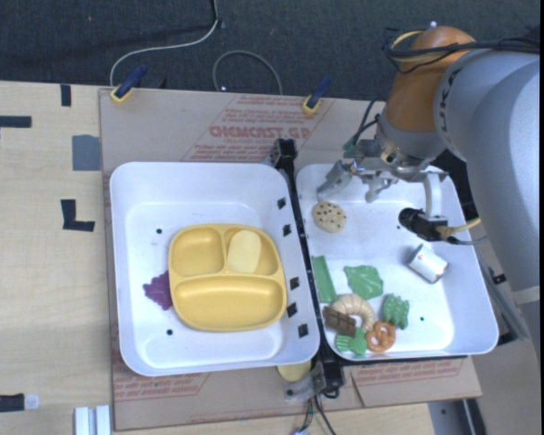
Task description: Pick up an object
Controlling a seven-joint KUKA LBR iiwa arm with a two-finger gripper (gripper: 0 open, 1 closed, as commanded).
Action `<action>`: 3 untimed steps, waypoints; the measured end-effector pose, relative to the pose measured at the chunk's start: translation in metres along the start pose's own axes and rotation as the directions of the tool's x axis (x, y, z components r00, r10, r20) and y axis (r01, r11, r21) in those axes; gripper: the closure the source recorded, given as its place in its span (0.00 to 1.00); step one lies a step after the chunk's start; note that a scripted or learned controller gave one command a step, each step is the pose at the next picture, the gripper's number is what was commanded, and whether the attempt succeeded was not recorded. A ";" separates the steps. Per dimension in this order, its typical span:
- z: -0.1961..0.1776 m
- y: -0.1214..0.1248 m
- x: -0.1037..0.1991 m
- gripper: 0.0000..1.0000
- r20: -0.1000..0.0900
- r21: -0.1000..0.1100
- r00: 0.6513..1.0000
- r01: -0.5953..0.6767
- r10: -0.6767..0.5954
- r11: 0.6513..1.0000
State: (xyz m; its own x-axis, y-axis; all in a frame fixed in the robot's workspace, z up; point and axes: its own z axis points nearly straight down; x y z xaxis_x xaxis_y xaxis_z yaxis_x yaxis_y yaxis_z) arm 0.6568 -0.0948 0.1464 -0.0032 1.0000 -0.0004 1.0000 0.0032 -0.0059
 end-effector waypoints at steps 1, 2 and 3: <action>0.040 0.011 0.002 0.00 0.001 -0.001 1.000 0.000 0.000 1.000; 0.062 0.012 -0.007 0.00 0.001 -0.005 1.000 -0.002 0.002 1.000; 0.051 0.013 -0.007 1.00 0.002 -0.008 1.000 0.000 0.001 1.000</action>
State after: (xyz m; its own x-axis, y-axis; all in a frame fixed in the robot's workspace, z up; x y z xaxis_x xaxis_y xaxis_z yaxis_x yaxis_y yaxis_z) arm 0.6691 -0.1016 0.0956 -0.0027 1.0000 -0.0027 1.0000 0.0027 0.0021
